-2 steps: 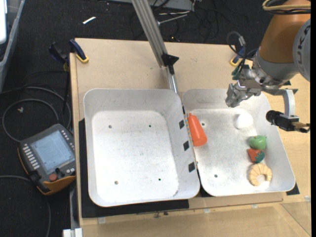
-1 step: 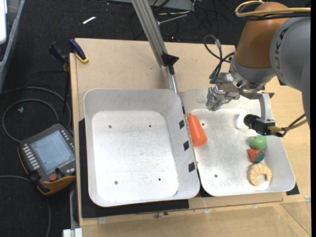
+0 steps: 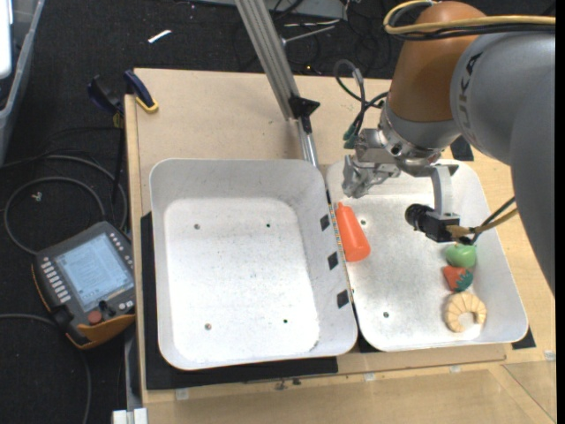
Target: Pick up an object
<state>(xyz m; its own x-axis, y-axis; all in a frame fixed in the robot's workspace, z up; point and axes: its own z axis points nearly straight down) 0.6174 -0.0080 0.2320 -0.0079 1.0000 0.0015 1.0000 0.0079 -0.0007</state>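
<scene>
Orange carrot (image 3: 351, 233) lies at nine o'clock in the right bin (image 3: 415, 321), just below our gripper (image 3: 361, 179); jaw state we cannot tell. We should descend centred, straddling its width.

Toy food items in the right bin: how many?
3. Orange carrot by the bin's left wall; strawberry near the right wall; croissant just below it. The arm could hide more.
</scene>
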